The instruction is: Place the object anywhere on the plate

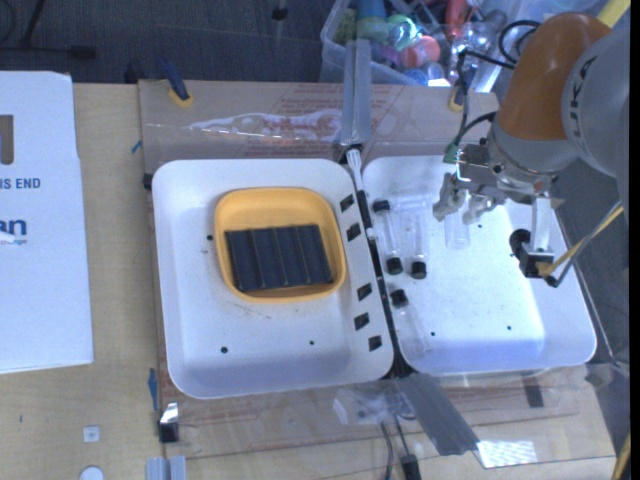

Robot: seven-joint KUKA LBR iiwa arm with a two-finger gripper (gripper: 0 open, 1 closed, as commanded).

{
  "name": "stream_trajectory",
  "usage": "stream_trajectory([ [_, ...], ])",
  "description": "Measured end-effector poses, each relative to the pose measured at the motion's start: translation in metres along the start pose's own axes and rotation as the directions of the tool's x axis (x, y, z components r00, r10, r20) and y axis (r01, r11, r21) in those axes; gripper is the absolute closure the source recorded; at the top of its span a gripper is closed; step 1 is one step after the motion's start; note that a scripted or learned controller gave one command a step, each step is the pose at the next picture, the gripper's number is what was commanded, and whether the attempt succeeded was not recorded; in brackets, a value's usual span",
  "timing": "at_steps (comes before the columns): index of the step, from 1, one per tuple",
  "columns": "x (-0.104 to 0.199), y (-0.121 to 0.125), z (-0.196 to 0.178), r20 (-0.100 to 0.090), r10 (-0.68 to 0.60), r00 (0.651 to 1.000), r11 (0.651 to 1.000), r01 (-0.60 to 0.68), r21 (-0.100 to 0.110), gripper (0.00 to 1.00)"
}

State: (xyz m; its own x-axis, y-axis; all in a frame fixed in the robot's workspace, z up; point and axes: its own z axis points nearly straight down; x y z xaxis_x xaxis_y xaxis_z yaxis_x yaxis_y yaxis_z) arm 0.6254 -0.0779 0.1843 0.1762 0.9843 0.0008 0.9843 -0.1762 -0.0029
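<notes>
Camera view: dark ridged object (279,258) rests on yellow plate (230,213) in left bin (180,298). End effector (463,200) hovers over right bin (520,318), fingers apart, gripping nothing.

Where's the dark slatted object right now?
The dark slatted object lies flat on the yellow plate in the left bin, well left of the gripper over the right bin.

Left bin (190,268): yellow plate (278,208) bears a dark slab (278,258).
Right bin (500,318): arm (550,78) overhangs its far end; near floor open.
</notes>
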Motion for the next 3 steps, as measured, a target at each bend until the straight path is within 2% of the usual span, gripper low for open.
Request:
stream_trajectory([
  [1, 0.000, 0.000, 0.000, 0.000, 0.000, 1.000, 1.000, 0.000, 0.000, 0.00],
  [2, -0.045, 0.044, -0.024, 0.003, -0.103, 0.995, 0.995, 0.103, -0.006, 0.00],
  [3, -0.111, 0.062, -0.041, 0.004, -0.227, 0.974, 0.974, 0.227, -0.006, 0.00],
])
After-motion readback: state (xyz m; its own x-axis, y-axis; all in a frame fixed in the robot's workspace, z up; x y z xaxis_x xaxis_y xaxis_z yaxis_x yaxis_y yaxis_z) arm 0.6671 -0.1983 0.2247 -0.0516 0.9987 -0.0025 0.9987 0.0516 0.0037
